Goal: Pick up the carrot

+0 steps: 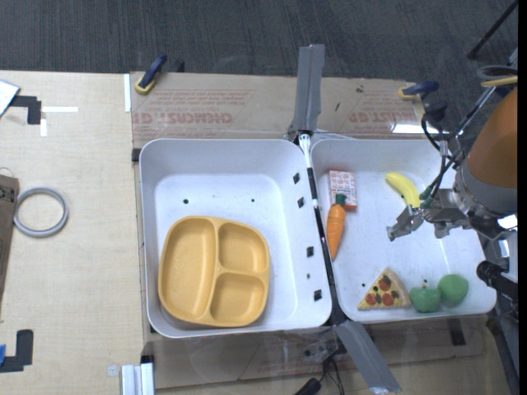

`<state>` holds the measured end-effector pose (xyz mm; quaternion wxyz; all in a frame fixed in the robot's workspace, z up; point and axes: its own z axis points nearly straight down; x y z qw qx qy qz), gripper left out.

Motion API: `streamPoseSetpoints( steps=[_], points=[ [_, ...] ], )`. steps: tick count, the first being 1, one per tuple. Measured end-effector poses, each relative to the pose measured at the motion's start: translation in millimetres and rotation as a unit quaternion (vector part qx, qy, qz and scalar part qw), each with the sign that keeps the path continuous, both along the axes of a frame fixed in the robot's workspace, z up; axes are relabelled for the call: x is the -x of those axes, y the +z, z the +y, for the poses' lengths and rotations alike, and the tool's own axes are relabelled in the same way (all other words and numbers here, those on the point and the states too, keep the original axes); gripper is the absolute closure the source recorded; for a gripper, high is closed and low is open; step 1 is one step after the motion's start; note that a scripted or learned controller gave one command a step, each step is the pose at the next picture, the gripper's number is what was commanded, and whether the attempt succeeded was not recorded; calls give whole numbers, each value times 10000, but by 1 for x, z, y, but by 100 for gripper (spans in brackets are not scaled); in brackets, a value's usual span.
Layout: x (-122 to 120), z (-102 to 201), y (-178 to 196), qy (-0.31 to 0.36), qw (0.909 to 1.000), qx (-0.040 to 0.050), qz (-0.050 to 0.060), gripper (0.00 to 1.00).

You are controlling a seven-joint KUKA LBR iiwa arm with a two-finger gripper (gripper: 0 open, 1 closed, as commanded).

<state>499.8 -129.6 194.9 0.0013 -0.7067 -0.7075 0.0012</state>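
The carrot (335,228) lies along the right bin's (469,307) left wall, below a red carton (342,189); the claw (412,221) hangs nearby, spread wide, holding nothing

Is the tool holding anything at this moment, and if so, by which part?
Nothing is held. The tool hangs over bare bin floor, apart from the orange toy carrot by the right bin's left wall.
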Motion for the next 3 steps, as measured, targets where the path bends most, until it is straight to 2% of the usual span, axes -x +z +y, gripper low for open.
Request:
streamPoseSetpoints(
  steps=[1,2,3],
  points=[
    [23,19,-103,-728,9973,-1,-1,0],
    [23,18,-94,-748,9972,-3,4,100],
    [23,36,-104,-605,9982,1,-6,100]
  ],
)
